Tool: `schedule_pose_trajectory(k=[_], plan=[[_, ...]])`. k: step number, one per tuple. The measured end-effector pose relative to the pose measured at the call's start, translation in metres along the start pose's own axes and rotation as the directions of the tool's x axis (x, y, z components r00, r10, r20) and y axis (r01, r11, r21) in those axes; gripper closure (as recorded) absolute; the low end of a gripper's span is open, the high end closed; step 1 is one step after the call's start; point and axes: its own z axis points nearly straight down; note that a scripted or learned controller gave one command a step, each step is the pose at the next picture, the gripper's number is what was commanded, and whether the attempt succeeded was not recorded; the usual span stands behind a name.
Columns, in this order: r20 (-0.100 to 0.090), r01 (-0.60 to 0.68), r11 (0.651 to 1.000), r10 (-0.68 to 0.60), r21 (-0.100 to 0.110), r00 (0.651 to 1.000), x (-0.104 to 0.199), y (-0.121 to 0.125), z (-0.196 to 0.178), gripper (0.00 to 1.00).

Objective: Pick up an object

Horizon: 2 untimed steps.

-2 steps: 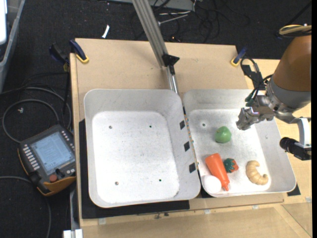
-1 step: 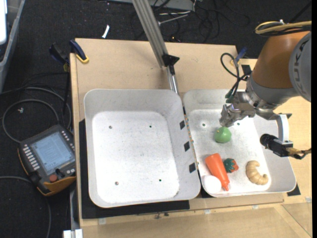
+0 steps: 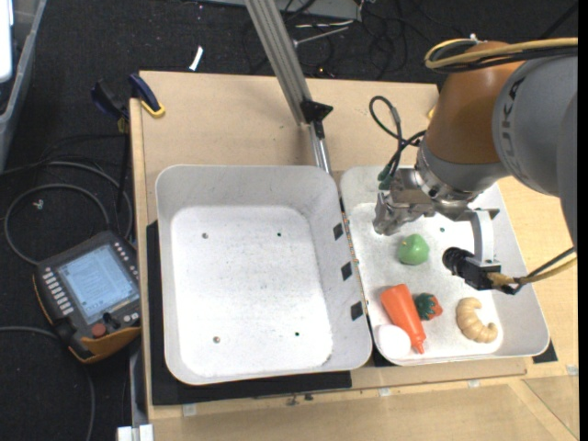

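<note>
The right bin holds a green ball, an orange carrot with a green leafy top, a tan croissant and a small white piece. My gripper hangs low over the bin's upper left part, just up and left of the green ball. Its fingers point down at the bin floor and nothing shows between them. The arm's orange band and grey wrist cover the bin's far side.
The left bin lies beside the right one. A metal pole slants across the bench from the top. A teach pendant lies on the floor at left. A black fitting sits right of the ball.
</note>
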Motion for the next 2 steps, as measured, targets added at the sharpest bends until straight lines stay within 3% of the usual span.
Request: schedule_pose_trajectory(k=[2], plan=[[0.001, 0.0, 1.0, 0.0, -0.004, 1.0, 0.116, 0.001, -0.024, 1.0]])
